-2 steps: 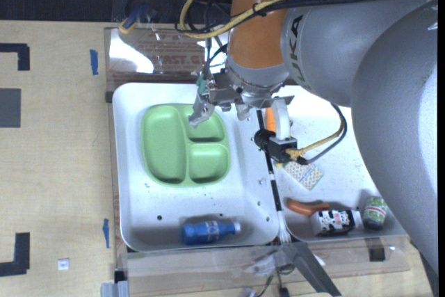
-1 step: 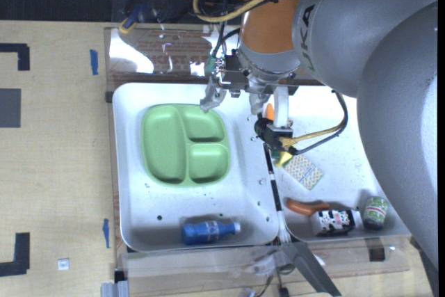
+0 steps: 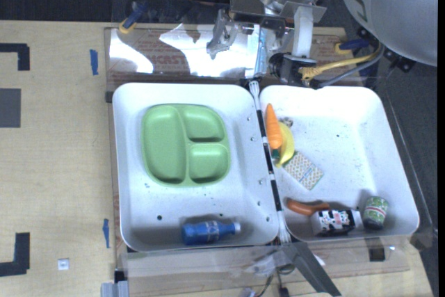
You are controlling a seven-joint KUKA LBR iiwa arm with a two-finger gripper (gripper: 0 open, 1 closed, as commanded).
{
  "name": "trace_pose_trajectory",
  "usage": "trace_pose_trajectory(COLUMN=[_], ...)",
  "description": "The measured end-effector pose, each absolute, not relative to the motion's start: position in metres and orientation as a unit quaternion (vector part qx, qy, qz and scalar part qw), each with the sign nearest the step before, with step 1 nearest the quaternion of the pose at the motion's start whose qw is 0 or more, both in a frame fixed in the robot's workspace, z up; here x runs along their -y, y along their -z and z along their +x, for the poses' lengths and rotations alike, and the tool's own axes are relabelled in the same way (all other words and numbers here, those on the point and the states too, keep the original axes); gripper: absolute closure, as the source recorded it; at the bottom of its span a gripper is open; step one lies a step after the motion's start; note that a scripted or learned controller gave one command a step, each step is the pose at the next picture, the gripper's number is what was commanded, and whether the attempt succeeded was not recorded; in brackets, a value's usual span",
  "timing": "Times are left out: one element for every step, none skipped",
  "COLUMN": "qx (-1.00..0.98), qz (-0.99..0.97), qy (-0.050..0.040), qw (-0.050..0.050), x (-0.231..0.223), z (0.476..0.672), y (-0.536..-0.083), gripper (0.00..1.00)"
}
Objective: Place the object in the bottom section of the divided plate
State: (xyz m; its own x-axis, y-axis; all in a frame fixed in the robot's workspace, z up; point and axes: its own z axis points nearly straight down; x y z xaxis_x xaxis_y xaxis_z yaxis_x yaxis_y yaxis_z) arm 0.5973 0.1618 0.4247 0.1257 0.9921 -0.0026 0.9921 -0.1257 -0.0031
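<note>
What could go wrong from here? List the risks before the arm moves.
1. The carrot, banana and patterned packet lie touching against the right bin's left wall, so a grasp may catch two or hit the wall.
2. The green divided plate has small sections, so a drop could land wrong.
3. The blue bottle may roll if nudged.

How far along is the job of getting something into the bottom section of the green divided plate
Nothing looks done yet: the green divided plate in the left bin has nothing in any section. Nothing is in hand: the claw sits above the bins' far edge with nothing visible between its fingers. The carrot, banana and other items lie in the right bin, so picking and placing remain.
</note>
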Motion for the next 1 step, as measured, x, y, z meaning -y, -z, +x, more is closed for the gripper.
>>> trace_pose_trajectory(qx=[0.710], qz=[-0.704], qy=[-0.0027], qw=[0.001], x=[-0.2056], z=[0.5318], y=[-0.3023], gripper=[0.00])
